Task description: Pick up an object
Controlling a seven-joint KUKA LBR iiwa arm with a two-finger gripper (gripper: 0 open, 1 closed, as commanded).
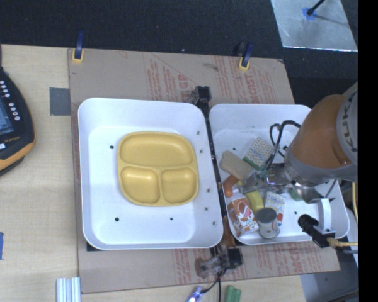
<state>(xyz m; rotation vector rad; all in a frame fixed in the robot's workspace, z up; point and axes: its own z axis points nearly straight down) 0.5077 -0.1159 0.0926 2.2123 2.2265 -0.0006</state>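
**Arm low over the cluttered right bin**

We see a pale wooden bench [31, 231] under printed brown cardboard [145, 74]; its red lettering is unreadable. The left bin [94, 168] holds a yellow divided plate [157, 167]. At centre right, the gripper [268, 180] sits among packets [242, 216] in the right bin [239, 121]; we cannot tell its state.

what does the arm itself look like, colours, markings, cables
The arm is a rounded, bulky body with a broad orange band across its upper part and grey casing below it. Part of dark lettering shows on the grey shell near the right side. A thin black cable loops out beside the orange band. Below sits a metallic grey wrist section leading to the gripper.
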